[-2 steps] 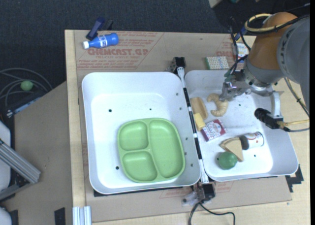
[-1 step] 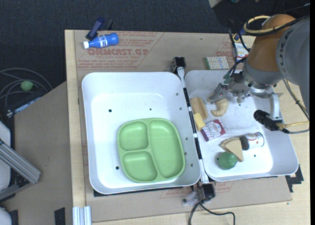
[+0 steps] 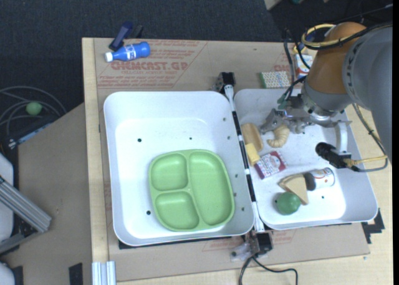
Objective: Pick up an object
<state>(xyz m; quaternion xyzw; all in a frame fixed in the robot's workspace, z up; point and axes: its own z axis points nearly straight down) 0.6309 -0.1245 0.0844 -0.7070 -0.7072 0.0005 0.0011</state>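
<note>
A cardboard-topped bench (image 3: 187,59) is sitting over dark carpet, with a blue-and-white bottle (image 3: 128,52) lying near its far left corner. Two white bins are lying side by side. The left bin (image 3: 124,128) is holding a green divided plate (image 3: 189,189). The right bin (image 3: 358,199) is crowded: a tan stick (image 3: 252,142) along its left wall, a red-and-white packet (image 3: 269,165), a tan wedge (image 3: 298,185), a green ball (image 3: 287,203) and a pale curved piece (image 3: 280,136). The gripper (image 3: 278,121) is hanging just above that curved piece; how far it is open cannot be told.
</note>
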